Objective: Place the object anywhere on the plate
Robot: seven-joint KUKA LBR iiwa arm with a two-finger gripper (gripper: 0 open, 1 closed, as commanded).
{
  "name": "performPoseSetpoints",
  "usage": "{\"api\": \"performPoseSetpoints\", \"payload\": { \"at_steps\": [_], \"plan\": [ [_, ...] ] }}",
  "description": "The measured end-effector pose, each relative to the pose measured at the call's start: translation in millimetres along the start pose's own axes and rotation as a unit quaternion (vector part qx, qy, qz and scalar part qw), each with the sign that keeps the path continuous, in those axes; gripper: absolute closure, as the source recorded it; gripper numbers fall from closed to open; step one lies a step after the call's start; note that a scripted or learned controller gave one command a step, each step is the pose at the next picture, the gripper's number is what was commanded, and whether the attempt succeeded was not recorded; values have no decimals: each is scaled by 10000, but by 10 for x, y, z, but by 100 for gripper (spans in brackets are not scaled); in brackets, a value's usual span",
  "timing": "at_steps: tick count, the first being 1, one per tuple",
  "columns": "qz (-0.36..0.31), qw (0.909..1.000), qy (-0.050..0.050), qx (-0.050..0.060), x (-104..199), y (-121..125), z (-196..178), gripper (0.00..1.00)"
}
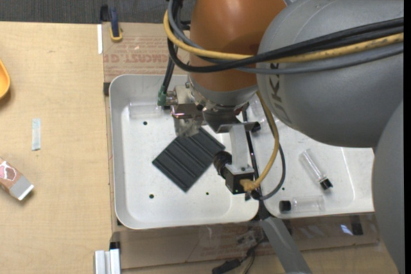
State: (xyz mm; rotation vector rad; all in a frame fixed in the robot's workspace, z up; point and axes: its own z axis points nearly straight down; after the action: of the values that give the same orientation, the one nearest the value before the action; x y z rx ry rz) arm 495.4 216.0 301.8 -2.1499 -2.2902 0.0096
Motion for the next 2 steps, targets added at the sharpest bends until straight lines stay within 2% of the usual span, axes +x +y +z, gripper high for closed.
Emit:
{"api": "performPoseSetpoints", "payload": {
  "at_steps": [1, 2],
  "plan": [
    [1, 10000, -1, 0, 0, 0, 0, 0],
    [-3, 10000, -19, 17, -9, 5, -74, 100]
  ]
}}
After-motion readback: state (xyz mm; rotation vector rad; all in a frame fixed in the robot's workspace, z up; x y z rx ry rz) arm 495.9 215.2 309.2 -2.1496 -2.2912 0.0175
